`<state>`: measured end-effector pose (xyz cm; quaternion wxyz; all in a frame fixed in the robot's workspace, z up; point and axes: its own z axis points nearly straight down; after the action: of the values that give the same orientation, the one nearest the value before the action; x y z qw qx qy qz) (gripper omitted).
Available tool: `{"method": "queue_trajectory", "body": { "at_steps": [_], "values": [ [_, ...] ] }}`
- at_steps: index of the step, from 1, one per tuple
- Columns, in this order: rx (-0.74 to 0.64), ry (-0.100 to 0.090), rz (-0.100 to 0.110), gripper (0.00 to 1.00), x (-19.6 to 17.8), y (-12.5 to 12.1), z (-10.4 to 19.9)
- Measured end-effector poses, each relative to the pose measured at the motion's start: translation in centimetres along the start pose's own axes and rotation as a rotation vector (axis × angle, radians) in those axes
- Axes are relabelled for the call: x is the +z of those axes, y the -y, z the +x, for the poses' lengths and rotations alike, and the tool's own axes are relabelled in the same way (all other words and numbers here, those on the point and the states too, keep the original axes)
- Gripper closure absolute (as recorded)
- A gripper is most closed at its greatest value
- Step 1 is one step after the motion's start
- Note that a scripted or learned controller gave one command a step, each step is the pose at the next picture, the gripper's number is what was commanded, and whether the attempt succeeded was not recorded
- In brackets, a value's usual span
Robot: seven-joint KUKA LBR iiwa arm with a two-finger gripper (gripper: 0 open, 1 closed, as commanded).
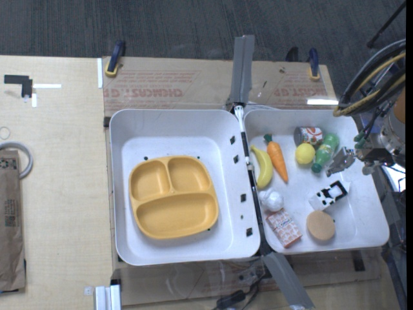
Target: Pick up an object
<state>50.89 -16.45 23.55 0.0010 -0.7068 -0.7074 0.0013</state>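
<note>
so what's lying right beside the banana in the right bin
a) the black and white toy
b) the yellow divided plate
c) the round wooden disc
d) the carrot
d: the carrot lies alongside the banana near the right bin's left wall, while the divided plate sits in the left bin and the disc and black and white toy lie farther right.

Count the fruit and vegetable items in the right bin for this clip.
3: a banana along the left wall, a carrot right beside it, and a lemon farther right, next to the green bottle. The arm covers the bin's right edge, so more may be hidden.
</note>
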Motion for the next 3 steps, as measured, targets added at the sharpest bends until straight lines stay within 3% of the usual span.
{"method": "queue_trajectory", "body": {
  "at_steps": [1, 2, 3],
  "values": [
    [-0.249, 0.001, -0.001, 0.0, 5.2, -3.1, 4.1],
    [-0.267, 0.001, -0.002, 0.0, 13.5, -7.8, 4.0],
    [-0.492, 0.008, -0.007, 0.0, 14.1, -8.2, 5.7]
  ]
}}
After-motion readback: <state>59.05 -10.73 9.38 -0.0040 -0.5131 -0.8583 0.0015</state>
